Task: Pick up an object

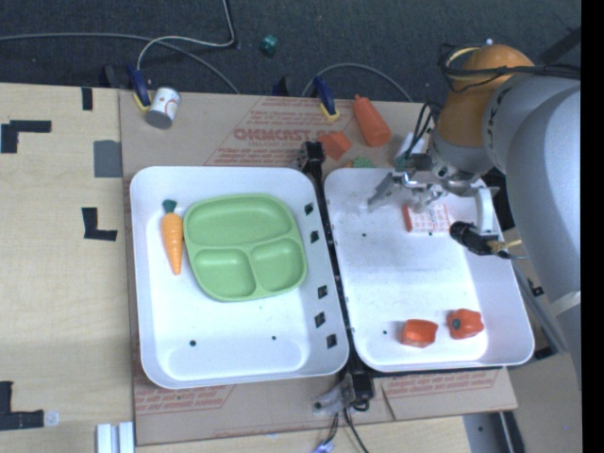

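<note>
- Camera view, desk (pixel 57 281): light wood surface with a cardboard sheet (pixel 255 135) under the two bins.
- Loose on the cardboard behind the bins: a small white can (pixel 163 106) at the left, lying on its side; an orange carrot-like toy (pixel 371 122) near the right bin's back edge, and a smaller orange piece (pixel 335 144) just beside it. Two blue-and-yellow clamps (pixel 327 102) sit on the back edge of the sheet.
- Cables (pixel 189 41) run over the dark floor behind the desk; a small green item (pixel 269 42) lies there, too small to identify.
- Left bin (pixel 156 347): holds a green three-compartment plate (pixel 247 246), nothing visible in its compartments. An orange toy carrot (pixel 172 238) with a green top lies just beside the plate's left edge, on the bin floor.
- Right bin (pixel 396 272): a red-and-white flat packet (pixel 427 218) lies near the back; two red-orange toy vegetables (pixel 418 332) and (pixel 464 324) lie near the front edge, close to each other, well apart from the packet.
- Arm (pixel 538 159) reaches in from the right over the right bin's back corner, orange band (pixel 472 102) visible.
- Gripper (pixel 408 185): above the back of the right bin, just behind the packet. Cannot tell its state; nothing visibly grasped.
</note>
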Motion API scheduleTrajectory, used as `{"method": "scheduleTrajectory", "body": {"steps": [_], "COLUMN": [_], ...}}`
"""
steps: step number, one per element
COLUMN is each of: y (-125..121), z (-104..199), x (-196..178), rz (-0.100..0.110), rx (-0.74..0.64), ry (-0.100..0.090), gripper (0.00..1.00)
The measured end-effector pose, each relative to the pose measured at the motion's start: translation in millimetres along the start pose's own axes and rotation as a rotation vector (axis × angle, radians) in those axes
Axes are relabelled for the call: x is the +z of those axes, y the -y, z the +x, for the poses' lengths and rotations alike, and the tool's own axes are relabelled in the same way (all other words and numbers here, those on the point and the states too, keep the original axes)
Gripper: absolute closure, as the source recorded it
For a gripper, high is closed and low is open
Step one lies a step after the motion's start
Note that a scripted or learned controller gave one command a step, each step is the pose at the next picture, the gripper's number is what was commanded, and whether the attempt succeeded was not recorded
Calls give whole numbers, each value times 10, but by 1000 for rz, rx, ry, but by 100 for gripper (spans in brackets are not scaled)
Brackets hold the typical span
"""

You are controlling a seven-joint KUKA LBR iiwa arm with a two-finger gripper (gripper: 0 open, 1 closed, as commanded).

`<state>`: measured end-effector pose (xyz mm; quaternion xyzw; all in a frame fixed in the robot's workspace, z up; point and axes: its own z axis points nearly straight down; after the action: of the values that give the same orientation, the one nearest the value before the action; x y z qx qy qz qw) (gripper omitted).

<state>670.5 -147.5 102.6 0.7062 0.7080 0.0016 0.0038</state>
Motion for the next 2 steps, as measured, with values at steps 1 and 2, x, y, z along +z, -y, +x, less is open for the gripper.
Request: {"method": "scheduleTrajectory", "body": {"steps": [1,2], "y": [18,-5], "z": [-2,-140], "x": [-184,99], "rz": [7,2], "rx": [1,0], "ry": [-3,-1], "gripper": [0,0]}}
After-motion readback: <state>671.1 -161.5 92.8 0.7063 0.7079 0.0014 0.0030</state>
